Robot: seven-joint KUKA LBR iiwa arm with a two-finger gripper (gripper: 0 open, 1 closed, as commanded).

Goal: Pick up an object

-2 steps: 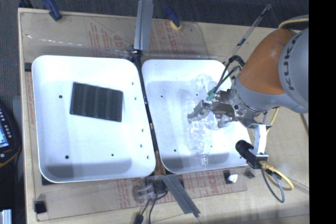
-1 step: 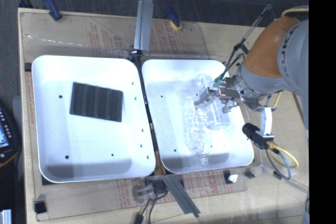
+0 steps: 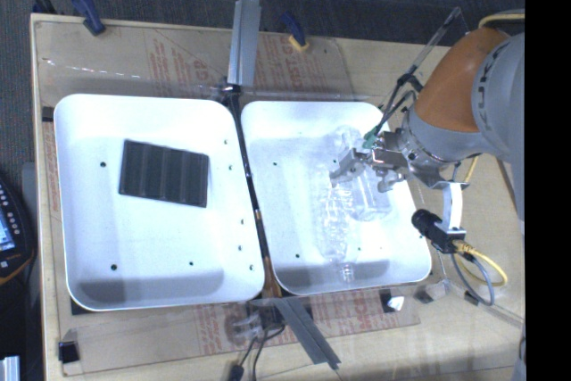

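My fingers [image 3: 361, 163] hang low over the right bin [image 3: 277, 192], reaching in from its right side; whether they are apart or together I cannot tell. Directly beneath and beside them lies a clear plastic bottle [image 3: 343, 210], stretched lengthwise toward the bin's near edge. In the left bin [image 3: 80, 192] a dark ribbed rectangular pad [image 3: 164, 173] lies flat, well apart. Both bins sit on the desk [image 3: 134, 58].

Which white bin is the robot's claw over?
The right bin. The gripper hangs over it, above a clear plastic bottle. The left bin holds a dark flat block.
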